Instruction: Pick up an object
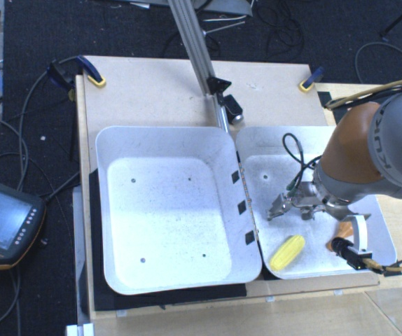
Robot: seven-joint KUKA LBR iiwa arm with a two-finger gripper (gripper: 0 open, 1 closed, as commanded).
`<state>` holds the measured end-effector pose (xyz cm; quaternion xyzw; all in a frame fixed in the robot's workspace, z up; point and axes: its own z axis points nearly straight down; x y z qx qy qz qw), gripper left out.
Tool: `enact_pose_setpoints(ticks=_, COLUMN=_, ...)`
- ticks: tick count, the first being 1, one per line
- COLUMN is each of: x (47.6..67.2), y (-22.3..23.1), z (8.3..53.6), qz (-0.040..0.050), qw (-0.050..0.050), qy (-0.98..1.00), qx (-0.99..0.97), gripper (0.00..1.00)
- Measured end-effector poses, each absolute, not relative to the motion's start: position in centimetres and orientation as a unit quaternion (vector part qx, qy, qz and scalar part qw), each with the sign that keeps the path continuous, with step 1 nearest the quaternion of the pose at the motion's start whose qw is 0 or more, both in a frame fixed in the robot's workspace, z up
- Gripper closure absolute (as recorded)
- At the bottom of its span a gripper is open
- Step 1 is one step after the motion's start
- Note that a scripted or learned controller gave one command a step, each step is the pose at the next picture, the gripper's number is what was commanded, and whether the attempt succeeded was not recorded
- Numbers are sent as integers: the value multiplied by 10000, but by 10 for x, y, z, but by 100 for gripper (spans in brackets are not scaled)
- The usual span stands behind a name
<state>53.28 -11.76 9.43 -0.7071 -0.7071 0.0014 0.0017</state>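
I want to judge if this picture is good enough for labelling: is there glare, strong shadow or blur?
Camera view: the light is soft and even; the shallow white left bin looks slightly washed out, without hard glare; the yellow corn cob is fairly sharp, with a faint shadow; the grey metal tool looks small and soft.

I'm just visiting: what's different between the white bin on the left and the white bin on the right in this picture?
The right bin holds a yellow corn-like object near its front wall; the left bin shows plain white floor with a few small dark dots. The gripper hangs over the right bin, not over the left bin. Both are shallow, white and round-cornered, and they sit side by side.
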Motion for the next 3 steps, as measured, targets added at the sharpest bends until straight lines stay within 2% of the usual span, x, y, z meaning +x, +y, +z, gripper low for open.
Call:
enact_pose_setpoints(ticks=1, x=534, y=-118, z=107, qz=-1, qw=1, qy=-7070, qx=-7072, gripper=100)
enact_pose_setpoints(ticks=3, x=532, y=-126, z=216, qz=-15, qw=-20, qy=-7073, qx=-7069, gripper=100)
